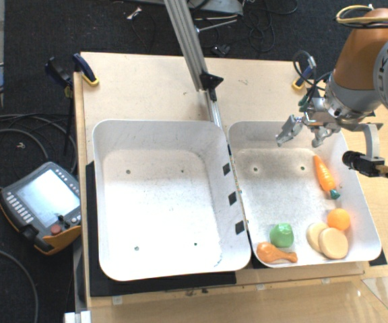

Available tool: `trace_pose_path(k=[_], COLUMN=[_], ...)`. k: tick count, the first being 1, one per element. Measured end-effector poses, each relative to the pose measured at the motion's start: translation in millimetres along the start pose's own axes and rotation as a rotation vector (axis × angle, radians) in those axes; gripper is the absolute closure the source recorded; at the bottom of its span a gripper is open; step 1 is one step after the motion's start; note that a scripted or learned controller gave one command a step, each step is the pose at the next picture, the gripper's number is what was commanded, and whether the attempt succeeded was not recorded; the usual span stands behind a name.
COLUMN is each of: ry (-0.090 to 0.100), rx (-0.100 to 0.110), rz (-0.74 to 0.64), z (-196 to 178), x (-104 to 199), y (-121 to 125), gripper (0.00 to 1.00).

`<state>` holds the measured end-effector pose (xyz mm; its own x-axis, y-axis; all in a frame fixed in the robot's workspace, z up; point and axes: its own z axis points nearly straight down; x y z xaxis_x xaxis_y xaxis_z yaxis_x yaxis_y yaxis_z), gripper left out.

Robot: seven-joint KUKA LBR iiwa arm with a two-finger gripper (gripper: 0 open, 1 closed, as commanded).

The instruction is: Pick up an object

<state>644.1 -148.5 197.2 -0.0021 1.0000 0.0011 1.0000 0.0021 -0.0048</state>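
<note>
The objects to choose from all lie in the right bin (248, 143), gathered along its right side and near edge, probably because they slid or were dropped there. A carrot (324, 174) lies lengthwise close to the right wall, tapered and smooth, bright orange with a small green tip at its nearer end. Below it sits a small orange ball (339, 219), round and matte, just beside two pale, flattened round pieces (328, 240) that overlap each other like slices of bread or potato. A glossy green round thing (282, 234) rests near the front rim, with a tan, drumstick-shaped piece (275, 252) touching the front wall beneath it. All look like light moulded plastic toys.

The gripper (304, 132) hangs over the far right part of this bin, above bare floor and apart from every object; the carrot is the nearest. Its two metal fingers (287, 131) are spread apart, with nothing between them, which suits an approach before a grasp. The grey arm with its orange band (359, 49) leans in from the right.

The left bin (106, 180) is a shallow white tray with rounded corners and a lightly scuffed floor. Both bins sit on a pale wooden counter (147, 86), where a slanted metal rail (190, 39) rises between them. A teach pendant (40, 207) lies on the dark floor to the left.
</note>
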Motion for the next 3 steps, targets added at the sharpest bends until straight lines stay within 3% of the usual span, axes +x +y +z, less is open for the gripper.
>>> trace_pose_path(k=[1,3], ry=[-0.002,0.0], rx=[-0.004,0.001], rz=[-0.002,-0.001], z=[-3.2,101.9], x=[0.1,8.5], y=[1.0,-4.9], gripper=[0.0,0.0])
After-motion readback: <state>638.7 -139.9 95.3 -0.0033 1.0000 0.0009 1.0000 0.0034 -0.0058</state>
